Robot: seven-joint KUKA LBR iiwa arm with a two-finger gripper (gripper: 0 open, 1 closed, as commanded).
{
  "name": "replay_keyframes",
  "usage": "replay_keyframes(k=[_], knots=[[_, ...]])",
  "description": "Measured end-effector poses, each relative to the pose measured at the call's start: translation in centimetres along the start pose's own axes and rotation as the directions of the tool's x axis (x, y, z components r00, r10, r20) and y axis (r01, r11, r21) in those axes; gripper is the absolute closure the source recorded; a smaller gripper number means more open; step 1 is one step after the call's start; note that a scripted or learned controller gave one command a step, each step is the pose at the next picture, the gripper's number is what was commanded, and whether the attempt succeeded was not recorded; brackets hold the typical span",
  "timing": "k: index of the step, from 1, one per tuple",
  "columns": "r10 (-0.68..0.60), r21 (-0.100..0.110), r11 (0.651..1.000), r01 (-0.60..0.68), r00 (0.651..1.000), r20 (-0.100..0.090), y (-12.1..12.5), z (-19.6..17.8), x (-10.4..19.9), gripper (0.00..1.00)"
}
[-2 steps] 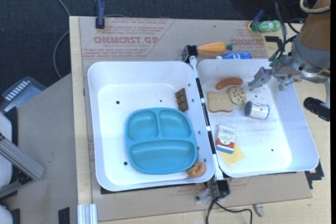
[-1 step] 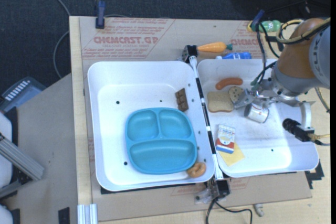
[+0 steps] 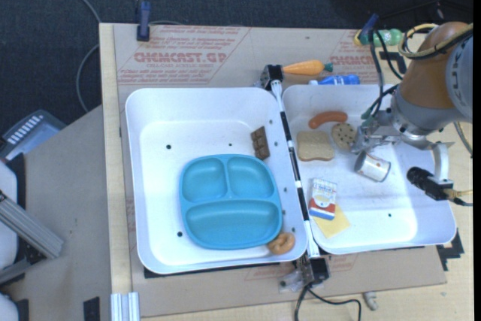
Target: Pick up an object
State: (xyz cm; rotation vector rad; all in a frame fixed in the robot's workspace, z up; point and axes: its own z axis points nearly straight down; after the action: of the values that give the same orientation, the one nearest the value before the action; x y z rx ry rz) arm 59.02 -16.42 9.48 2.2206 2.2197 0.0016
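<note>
The gripper (image 3: 367,140) hangs low in the right bin (image 3: 421,233); whether its fingers are spread or pressed together I cannot tell. A small metal can (image 3: 373,166) lies on its side just below them, a cookie (image 3: 344,134) just to their left. The can looks light, rigid and slick, likely to roll; pinch across its round body

A blue clamp (image 3: 143,19) is seen at the upper left corner of the bench board (image 3: 188,56). A carrot (image 3: 304,68) and a blue bottle (image 3: 342,80) are laid just above the right bin's upper edge
</note>
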Motion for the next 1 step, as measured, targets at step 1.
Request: replay_keyframes(k=[1], knots=[[0.000, 0.000, 1.000, 0.000, 1.000, 0.000, -0.01, 0.01, 0.00, 0.00]])
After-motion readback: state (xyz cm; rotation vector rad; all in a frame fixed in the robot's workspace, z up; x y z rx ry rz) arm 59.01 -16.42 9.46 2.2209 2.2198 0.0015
